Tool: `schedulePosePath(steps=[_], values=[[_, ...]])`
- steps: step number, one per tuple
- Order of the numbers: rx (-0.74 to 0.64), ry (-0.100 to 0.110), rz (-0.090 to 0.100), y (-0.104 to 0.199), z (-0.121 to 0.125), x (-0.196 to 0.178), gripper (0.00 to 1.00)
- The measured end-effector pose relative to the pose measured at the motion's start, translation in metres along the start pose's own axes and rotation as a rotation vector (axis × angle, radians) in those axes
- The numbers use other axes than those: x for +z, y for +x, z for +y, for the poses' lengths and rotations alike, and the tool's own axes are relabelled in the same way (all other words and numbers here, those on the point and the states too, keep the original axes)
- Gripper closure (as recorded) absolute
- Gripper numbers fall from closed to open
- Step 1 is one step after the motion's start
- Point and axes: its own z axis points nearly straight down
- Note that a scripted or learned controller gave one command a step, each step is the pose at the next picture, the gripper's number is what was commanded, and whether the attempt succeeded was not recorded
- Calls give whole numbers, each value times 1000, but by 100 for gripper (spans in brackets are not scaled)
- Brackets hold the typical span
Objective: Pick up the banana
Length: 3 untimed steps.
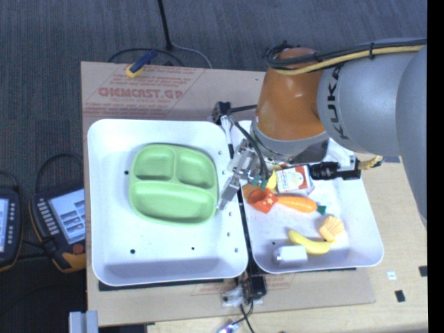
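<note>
I see the banana [309, 242] lying in the right bin [364, 238], near its front wall, between a small white block [291, 254] and a yellow-orange toy [331, 227]. A carrot [297, 203] and a red-and-white carton [293, 180] lie behind it. The gripper [236, 179] sits over the divide between the bins, beside the green divided plate [173, 183] in the left bin [111, 255]. I cannot tell the fingers' opening.
</note>
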Motion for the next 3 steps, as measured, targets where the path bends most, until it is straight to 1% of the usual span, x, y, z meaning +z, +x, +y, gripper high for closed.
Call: schedulePosePath(steps=[1, 2, 3], values=[[192, 1, 1, -2, -23, 0, 0], [132, 2, 2, 55, -67, 0, 0], [312, 1, 1, 19, -44, 0, 0]])
